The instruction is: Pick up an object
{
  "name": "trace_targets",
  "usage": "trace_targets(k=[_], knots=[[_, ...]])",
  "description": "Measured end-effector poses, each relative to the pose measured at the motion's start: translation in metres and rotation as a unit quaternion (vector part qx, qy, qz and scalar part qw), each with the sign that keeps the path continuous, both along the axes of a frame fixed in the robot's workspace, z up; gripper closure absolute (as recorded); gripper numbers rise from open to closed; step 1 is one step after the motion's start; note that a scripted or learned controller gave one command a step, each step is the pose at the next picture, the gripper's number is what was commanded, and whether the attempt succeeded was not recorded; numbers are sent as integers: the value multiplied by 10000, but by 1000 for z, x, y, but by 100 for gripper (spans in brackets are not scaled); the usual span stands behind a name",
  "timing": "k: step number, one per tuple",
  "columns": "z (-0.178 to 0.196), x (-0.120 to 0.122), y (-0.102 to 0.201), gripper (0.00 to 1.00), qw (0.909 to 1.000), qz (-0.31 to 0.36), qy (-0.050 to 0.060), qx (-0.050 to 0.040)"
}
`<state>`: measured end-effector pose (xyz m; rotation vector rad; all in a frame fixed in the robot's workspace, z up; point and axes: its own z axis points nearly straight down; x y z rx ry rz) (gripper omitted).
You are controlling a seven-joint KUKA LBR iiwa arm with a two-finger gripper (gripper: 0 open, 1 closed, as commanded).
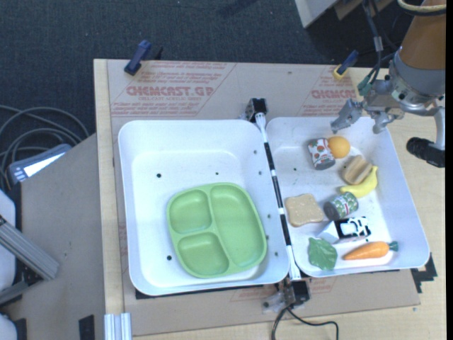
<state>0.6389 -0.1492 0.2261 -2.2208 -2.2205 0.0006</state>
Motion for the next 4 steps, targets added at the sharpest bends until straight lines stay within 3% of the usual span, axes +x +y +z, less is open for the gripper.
trace_targets(k=[1, 2, 3, 4], knots=[[-126, 25, 13, 0, 10000, 3, -15, -7], [-138, -41, -64, 0, 10000, 5, 8, 13], [-142, -73, -40, 0, 10000, 1, 6, 5], [-142, -109, -65, 0, 10000, 2, 10, 15]])
